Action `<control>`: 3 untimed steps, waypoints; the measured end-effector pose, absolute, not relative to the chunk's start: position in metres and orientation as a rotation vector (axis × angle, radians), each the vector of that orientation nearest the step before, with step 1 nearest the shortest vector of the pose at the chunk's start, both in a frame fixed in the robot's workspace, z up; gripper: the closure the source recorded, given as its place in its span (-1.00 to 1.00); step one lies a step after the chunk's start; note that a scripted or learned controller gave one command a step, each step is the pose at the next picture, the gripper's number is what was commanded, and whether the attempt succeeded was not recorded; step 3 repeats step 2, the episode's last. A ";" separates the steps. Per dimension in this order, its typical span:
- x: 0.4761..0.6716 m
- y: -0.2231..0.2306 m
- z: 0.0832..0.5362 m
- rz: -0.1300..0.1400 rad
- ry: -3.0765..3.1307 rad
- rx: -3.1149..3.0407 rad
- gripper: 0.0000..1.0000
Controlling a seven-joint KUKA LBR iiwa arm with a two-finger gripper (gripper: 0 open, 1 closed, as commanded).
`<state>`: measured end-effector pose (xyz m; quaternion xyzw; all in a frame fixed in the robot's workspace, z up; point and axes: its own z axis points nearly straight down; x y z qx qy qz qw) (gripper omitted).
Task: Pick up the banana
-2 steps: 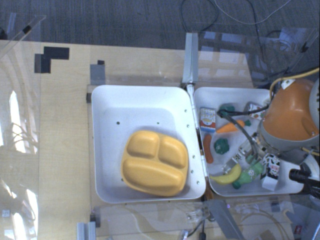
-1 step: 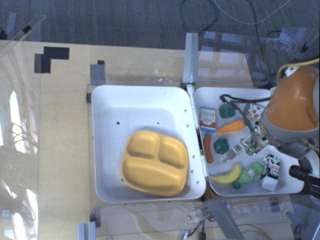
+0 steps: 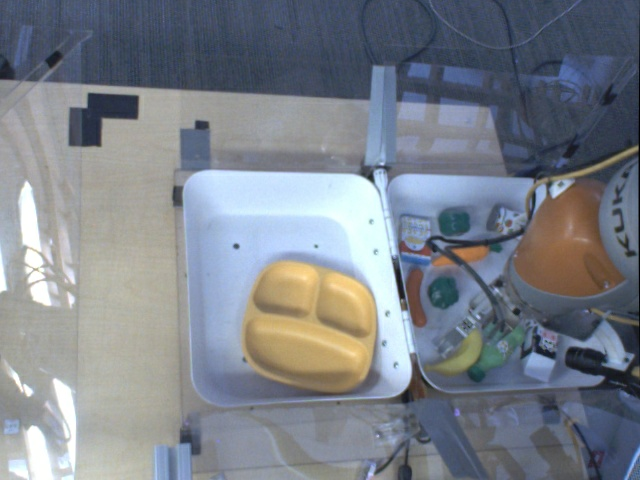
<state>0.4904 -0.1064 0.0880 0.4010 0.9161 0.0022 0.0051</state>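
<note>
The banana (image 3: 457,354) is yellow and curved. It lies near the front wall of the right bin (image 3: 470,381), with its upper end pointing toward the arm. My gripper (image 3: 481,320) hangs low over the bin, just above and to the right of the banana's upper end, under the orange band (image 3: 566,248) of the arm. Whether it touches the banana is unclear. A green object (image 3: 492,359) lies against the banana's right side.
A large yellow moulded tray (image 3: 310,325) sits in the left bin (image 3: 280,203). The right bin also holds two green pieces (image 3: 441,291) (image 3: 455,222), an orange carrot (image 3: 462,256), a red stick (image 3: 416,303), a small carton (image 3: 415,233) and a white box (image 3: 540,364).
</note>
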 end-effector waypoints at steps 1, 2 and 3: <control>0.494 -0.106 0.099 0.012 2.864 1.253 1.00; 0.494 -0.106 0.099 0.012 2.865 1.253 -1.00; 0.494 -0.106 0.099 0.012 2.865 1.253 -1.00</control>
